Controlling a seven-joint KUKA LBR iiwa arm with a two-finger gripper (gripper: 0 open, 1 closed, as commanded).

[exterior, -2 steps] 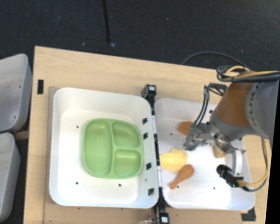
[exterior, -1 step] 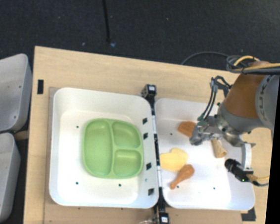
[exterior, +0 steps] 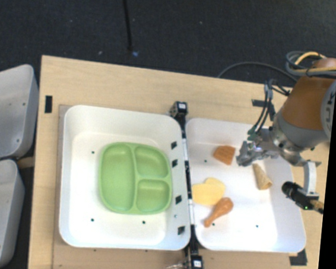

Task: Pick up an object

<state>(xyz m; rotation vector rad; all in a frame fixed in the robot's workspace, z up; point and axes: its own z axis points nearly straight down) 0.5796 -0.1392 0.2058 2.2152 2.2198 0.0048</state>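
Note:
The right bin (exterior: 277, 232) holds an orange wedge-shaped piece (exterior: 225, 154), a tan cone-shaped piece (exterior: 262, 176), a flat yellow piece (exterior: 208, 192) and an orange drumstick-shaped piece (exterior: 219, 211). My gripper (exterior: 247, 155) hangs low over the upper middle of this bin, just right of the orange wedge and up-left of the tan cone. Nothing can be made out between its fingers from this angle.
The left bin (exterior: 76, 211) carries a green divided plate (exterior: 135, 177). A row of black clips (exterior: 182, 180) runs along the seam between the bins. Cables (exterior: 246, 67) loop above the right bin. White chairs (exterior: 2, 119) stand at the left.

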